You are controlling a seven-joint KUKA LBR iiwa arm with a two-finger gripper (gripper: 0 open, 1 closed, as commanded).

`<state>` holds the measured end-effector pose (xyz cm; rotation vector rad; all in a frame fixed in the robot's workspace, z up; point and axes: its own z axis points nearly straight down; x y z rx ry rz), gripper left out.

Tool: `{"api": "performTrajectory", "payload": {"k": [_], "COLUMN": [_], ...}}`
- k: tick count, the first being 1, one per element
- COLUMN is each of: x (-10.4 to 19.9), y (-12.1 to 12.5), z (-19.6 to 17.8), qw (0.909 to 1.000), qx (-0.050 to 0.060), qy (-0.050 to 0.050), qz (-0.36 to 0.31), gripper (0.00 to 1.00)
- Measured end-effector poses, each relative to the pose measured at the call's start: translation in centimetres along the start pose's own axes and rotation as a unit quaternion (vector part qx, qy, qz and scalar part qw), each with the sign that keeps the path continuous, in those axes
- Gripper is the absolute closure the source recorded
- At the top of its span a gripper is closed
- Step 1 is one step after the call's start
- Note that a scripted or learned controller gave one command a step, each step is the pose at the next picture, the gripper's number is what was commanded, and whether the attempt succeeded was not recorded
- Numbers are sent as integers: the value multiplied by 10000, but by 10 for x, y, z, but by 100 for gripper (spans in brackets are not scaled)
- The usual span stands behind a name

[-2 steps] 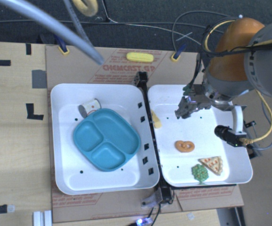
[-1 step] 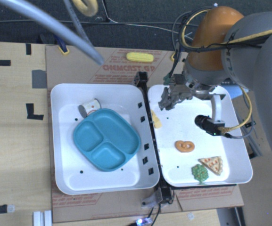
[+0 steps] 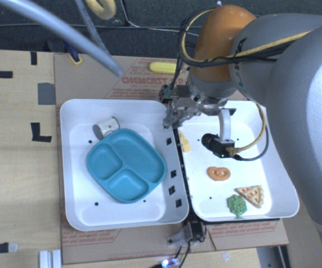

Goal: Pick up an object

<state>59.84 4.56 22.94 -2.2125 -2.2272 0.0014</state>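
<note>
Jaws hanging over the bins' divider, state impossible to tell; blue tray lying left, pretzel right.

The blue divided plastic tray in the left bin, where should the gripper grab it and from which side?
Judging by its pose, grip the blue divided plastic tray by its raised outer rim, coming straight down from above: it lies flat, too wide to span, and the left bin leaves room around it.
</note>
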Motion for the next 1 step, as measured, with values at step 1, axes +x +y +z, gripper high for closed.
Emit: {"api": "performTrajectory", "payload": {"k": [1], "x": [46], "y": [25], "z": [15], "qw": [10000], "qx": [-4], "qy": [-5], "qz": [5], "gripper": [100]}}
